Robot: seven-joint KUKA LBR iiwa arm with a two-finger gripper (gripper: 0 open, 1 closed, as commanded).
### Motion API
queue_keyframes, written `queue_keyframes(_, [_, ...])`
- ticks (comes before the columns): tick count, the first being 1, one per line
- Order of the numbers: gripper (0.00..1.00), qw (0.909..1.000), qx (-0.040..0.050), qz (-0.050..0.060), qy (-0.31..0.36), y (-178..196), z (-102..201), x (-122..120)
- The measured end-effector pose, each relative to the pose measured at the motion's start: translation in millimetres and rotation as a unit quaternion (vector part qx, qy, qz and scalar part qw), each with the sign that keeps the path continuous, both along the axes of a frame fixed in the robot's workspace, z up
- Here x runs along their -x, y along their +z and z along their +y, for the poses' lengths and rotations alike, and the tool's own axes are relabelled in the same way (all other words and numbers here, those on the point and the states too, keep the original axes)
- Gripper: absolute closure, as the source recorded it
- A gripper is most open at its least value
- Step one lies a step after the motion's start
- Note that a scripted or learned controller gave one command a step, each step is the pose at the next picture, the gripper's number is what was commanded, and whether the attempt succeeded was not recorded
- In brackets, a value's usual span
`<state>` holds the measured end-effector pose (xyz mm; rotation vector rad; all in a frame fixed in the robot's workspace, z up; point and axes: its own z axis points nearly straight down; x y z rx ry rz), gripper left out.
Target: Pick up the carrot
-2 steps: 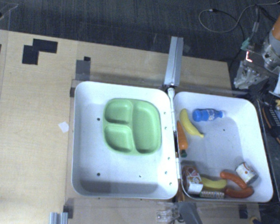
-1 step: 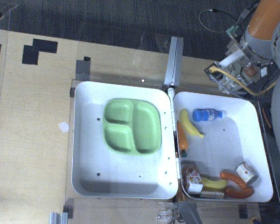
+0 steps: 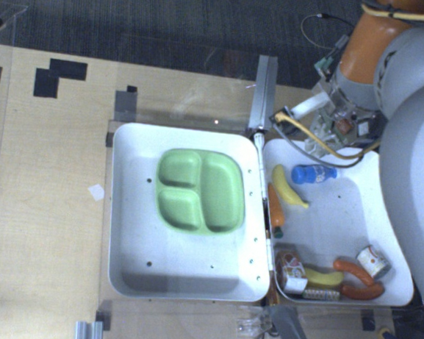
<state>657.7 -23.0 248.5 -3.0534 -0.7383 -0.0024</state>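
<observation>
The carrot (image 3: 274, 206) is orange with a dark green tip and lies along the left wall of the right bin (image 3: 341, 213), pointing front to back. My gripper (image 3: 335, 129) hangs over the far edge of that bin, well behind and to the right of the carrot, wrapped in yellow and black cables. Nothing shows held in it.
A yellow banana (image 3: 289, 187) lies just right of the carrot, with a blue bottle (image 3: 314, 172) behind it. At the bin's front lie a second banana (image 3: 322, 276), two red sausages (image 3: 358, 273), a small can (image 3: 374, 260) and a packet (image 3: 291, 271). The left bin (image 3: 130, 217) holds a green divided plate (image 3: 199, 190).
</observation>
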Motion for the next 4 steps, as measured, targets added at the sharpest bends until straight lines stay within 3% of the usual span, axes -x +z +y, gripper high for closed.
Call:
queue_keyframes(1, [1.00,1.0000,0.0001,-0.001,0.005,11,1,-1])
queue_keyframes(2, [1.00,0.9556,0.0004,-0.001,0.295,-42,-6,2])
queue_keyframes(3, [1.00,0.9355,0.0019,-0.002,0.353,20,-76,5])
queue_keyframes(4, [1.00,0.9457,0.0012,-0.002,0.325,59,-24,-12])
